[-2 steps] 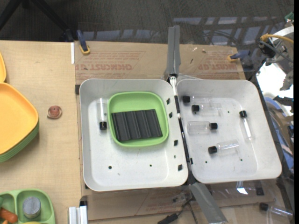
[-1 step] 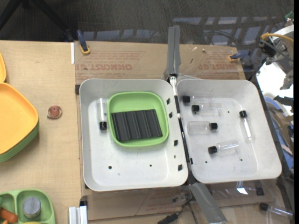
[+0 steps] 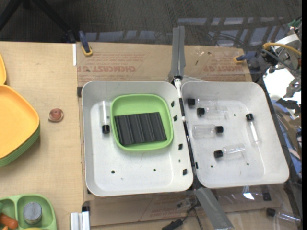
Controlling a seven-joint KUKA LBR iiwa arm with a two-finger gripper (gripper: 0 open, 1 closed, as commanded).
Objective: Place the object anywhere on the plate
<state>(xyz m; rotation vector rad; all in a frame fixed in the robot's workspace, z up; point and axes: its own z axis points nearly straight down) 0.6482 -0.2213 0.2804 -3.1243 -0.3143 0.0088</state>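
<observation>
A square green plastic plate [image 3: 141,122] carries a dark ribbed slab [image 3: 139,128]; clear black-capped vials [image 3: 225,152] are faint in the right white bin [image 3: 268,166].

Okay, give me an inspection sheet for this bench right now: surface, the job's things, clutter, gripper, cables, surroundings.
Surface: wooden bench bearing left bin and right bin, cardboard under them.
Job's things: green plate in left bin, dark ridged block lying on it; clear vial beside the plate, off it.
Clutter: several black-capped clear vials scattered in right bin; orange plates, small red knob, green tray on the bench's left.
Gripper: nothing seen.
Cables: yellow and dark wires at upper right.
Surroundings: dark carpet, chair base.
</observation>
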